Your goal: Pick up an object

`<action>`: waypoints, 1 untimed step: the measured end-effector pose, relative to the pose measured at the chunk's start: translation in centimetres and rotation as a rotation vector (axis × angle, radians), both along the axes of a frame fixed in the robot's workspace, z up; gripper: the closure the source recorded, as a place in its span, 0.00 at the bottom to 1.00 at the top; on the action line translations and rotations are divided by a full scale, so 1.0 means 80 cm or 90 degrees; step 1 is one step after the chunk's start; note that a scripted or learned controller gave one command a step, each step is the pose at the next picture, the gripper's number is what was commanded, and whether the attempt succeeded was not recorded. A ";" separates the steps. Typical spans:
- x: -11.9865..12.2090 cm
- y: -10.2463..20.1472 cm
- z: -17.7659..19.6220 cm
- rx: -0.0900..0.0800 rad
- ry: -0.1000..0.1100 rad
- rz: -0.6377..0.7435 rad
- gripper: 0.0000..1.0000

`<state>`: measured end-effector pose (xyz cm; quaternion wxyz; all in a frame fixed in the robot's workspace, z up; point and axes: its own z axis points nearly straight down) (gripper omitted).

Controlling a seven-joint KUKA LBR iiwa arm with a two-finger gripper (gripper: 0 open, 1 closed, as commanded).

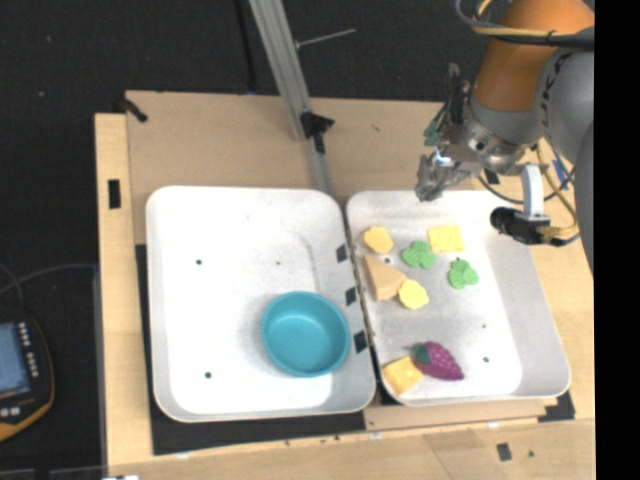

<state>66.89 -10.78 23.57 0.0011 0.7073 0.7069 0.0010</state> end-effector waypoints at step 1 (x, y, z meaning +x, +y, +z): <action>0.000 0.054 0.009 0.000 0.001 0.002 1.00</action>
